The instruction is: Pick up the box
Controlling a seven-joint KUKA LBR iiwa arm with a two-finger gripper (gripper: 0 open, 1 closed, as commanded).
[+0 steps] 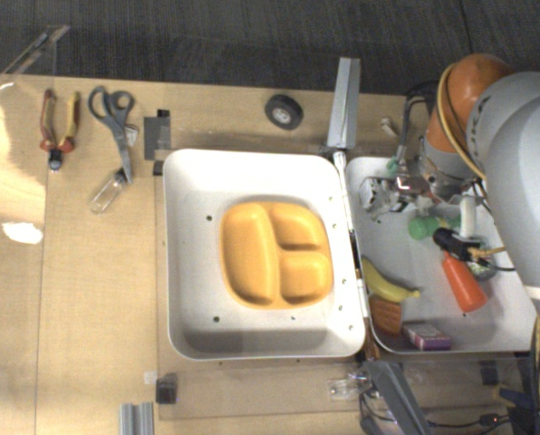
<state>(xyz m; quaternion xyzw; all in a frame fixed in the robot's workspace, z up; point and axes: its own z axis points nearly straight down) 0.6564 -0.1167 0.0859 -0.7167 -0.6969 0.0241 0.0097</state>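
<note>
Two details stay unclear at the gripper [385,191], low in the right bin [515,329]: I cannot tell its state. The arm [524,188] hides much there. The box [428,337], purple, lies near the front rim, beside the banana [388,285].

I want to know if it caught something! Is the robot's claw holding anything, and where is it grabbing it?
It cannot be told. The claw hangs over the far end of the right bin, hard to make out. The purple box lies apart, at the bin's near edge.

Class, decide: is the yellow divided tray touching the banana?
Apart. The camera view shows the tray in the left bin and the banana in the right bin, rims between them.
</note>
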